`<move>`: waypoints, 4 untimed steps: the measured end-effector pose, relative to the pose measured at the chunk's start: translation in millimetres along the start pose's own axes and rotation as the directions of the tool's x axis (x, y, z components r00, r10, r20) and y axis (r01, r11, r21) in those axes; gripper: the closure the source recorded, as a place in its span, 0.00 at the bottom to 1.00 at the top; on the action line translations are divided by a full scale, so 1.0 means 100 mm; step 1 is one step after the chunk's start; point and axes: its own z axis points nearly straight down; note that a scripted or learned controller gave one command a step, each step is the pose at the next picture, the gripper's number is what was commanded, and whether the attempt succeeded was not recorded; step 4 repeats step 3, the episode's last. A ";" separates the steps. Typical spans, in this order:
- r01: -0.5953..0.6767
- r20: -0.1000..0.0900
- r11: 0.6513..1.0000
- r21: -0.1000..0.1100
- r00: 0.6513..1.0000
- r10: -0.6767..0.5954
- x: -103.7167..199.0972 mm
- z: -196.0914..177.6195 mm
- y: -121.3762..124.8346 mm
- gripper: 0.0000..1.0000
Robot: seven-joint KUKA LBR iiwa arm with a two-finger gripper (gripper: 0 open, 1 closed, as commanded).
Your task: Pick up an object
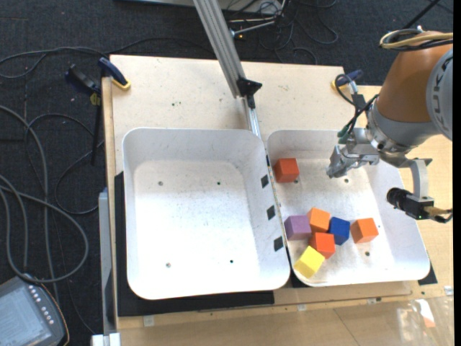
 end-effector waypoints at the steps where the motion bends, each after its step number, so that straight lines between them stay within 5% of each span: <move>1: 0.005 -0.001 1.000 0.001 1.000 -0.005 0.48 -0.08 0.13 1.00; 3: 0.007 -0.003 1.000 0.001 1.000 -0.007 1.65 -0.21 0.18 1.00; 4: 0.007 -0.003 1.000 0.001 1.000 -0.007 1.65 -0.21 0.18 1.00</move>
